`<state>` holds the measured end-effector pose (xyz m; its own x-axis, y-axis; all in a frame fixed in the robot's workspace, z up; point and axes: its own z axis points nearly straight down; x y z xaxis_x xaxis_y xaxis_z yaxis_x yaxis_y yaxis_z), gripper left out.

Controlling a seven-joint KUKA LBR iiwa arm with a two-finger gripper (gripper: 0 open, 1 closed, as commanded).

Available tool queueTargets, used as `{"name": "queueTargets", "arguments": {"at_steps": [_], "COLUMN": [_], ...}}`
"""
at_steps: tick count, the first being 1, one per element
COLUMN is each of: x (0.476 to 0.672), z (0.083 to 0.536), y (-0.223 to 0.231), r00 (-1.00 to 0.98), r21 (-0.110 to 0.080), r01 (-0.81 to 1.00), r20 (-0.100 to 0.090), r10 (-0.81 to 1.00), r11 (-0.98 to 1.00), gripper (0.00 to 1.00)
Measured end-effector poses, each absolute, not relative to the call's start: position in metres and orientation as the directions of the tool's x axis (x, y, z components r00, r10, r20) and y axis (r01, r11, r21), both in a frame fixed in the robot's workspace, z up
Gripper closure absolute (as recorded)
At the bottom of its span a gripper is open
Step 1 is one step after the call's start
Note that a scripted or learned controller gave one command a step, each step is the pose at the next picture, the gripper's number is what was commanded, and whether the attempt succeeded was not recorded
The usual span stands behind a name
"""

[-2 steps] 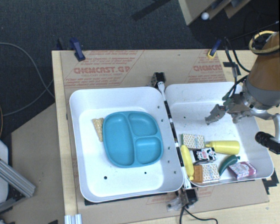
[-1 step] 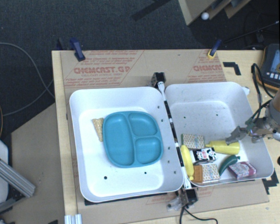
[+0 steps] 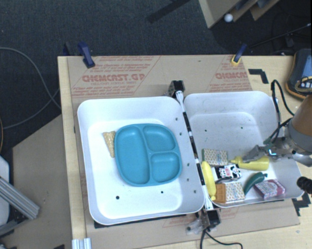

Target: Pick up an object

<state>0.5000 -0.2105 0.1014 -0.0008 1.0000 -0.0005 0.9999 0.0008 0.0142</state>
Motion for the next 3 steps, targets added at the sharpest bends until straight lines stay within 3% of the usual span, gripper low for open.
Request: {"name": "queueTargets", "arguments": {"at_steps": [1, 2, 3], "x": [0.575, 0.512, 0.513], "z": [0.085, 0.084, 0.094], "y": [-0.219, -0.203, -0.203], "r00": [-0.006, 0.0, 0.001], "r21": [0.001, -0.002, 0.001], "r01": [1.0, 1.0, 1.0], "r20": [0.008, 0.001, -0.001], "r10": [1.0, 1.0, 1.0], "r11": [0.006, 0.0, -0.001], "gripper": [0.0, 0.0, 1.0]}}
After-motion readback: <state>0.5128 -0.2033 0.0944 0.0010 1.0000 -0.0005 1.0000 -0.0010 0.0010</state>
